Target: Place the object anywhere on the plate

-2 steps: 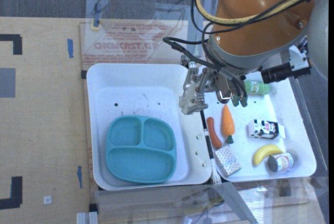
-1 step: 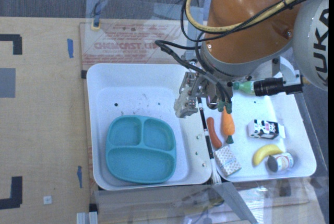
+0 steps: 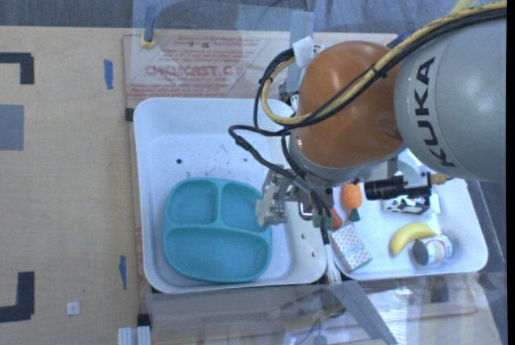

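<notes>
The grey arm (image 3: pixel 459 110) comes in from the right and bends down over the seam between the two white bins, its orange band (image 3: pixel 350 106) bulging large in the middle of the view and hiding much of what lies below. Black and yellow cables loop around the band and trail off toward the upper right.

Below the band the wrist points down and to the left, and the jaws (image 3: pixel 272 205) sit at the right edge of the teal plate (image 3: pixel 213 231), over the rim of its upper right compartment. A small pale object (image 3: pixel 265 211) shows right at the tips, apparently between them, though the metal parts crowd together there and how far the jaws are spread cannot be told from this angle.

The plate, with three compartments, lies in the left bin (image 3: pixel 153 174), toward its lower half.

In the right bin (image 3: pixel 475 247) lie a banana (image 3: pixel 410 236), a small can (image 3: pixel 430 249) just beside it, a patterned packet (image 3: pixel 351 247) near the dividing wall, an orange piece like a small carrot (image 3: pixel 351 197), and a black and white item (image 3: pixel 406 205) above the banana.

Both bins rest on the counter (image 3: pixel 64 174), marked with blue tape.
</notes>
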`<state>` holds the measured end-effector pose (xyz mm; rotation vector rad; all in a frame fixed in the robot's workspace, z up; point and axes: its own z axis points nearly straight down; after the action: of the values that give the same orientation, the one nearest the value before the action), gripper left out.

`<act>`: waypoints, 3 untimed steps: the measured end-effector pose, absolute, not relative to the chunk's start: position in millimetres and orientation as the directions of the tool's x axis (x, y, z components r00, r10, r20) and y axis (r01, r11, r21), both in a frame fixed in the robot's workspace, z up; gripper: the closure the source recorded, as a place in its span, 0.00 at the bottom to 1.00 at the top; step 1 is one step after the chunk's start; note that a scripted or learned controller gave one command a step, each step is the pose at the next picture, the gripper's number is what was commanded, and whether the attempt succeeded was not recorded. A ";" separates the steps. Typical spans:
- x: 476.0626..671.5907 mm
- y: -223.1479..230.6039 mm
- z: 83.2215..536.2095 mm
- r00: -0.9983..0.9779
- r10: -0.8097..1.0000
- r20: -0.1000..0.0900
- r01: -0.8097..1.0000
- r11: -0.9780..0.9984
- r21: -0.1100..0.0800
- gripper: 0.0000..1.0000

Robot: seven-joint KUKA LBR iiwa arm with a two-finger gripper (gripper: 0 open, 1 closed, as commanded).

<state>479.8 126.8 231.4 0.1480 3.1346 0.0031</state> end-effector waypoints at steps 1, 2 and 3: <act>484.7 143.7 114.4 -0.934 0.358 -0.014 0.357 0.934 0.014 1.00; 485.4 41.3 185.1 -0.989 0.149 -0.005 0.149 0.989 0.002 1.00; 498.4 34.5 276.3 -0.983 0.185 -0.005 0.185 0.983 0.002 1.00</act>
<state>498.4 34.5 276.3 0.2913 3.1226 0.0024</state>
